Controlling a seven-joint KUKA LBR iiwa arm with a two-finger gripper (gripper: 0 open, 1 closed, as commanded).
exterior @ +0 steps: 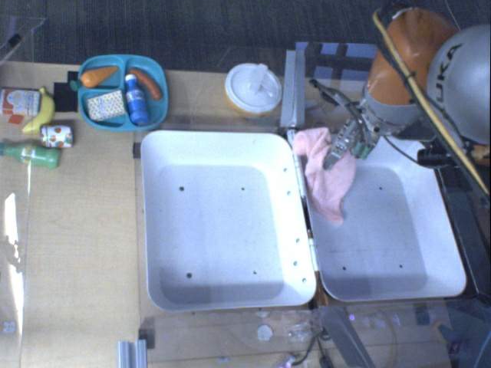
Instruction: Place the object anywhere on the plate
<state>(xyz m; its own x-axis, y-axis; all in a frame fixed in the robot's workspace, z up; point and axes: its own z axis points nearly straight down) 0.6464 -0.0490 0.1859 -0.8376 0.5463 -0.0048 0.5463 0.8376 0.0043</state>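
Observation:
A pink cloth [331, 184] lies bunched at the upper left of the right bin [399, 274], its top edge against the wall between the two bins and a tail trailing toward the bin floor. My gripper [338, 154] reaches in from the right and sits on the cloth's upper part, its fingers closed into the fabric. The plate [159, 92], blue with divided compartments, stands on the bench beyond the left bin, far to the left of the gripper. It holds a toy carrot [100, 75], a blue bottle [136, 100] and a sausage [150, 85].
The left bin [222, 282] lies between the cloth and the plate. A round white-lidded tub [253, 89] stands behind the bins. A banana [42, 111], a small can [56, 136] and a green bottle [31, 155] lie on the bench at far left.

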